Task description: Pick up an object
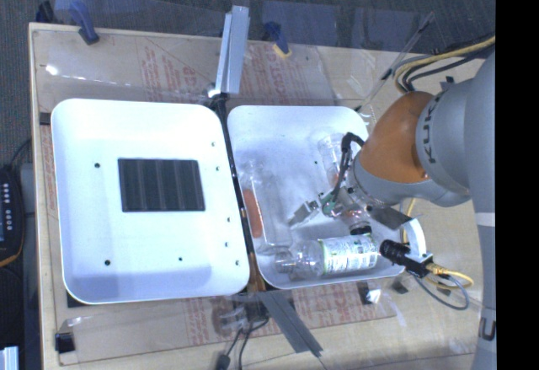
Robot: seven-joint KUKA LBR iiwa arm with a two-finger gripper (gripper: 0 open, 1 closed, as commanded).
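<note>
Camera view: clear plastic bottle (337,256), green label, lying sideways.

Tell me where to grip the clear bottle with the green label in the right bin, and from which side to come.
Grip the bottle across its labelled middle, coming down from above. It lies on its side along the right bin's near wall, so the round body offers two free sides there; the wall probably blocks an approach from the near side. The gripper sits just beyond it.
</note>
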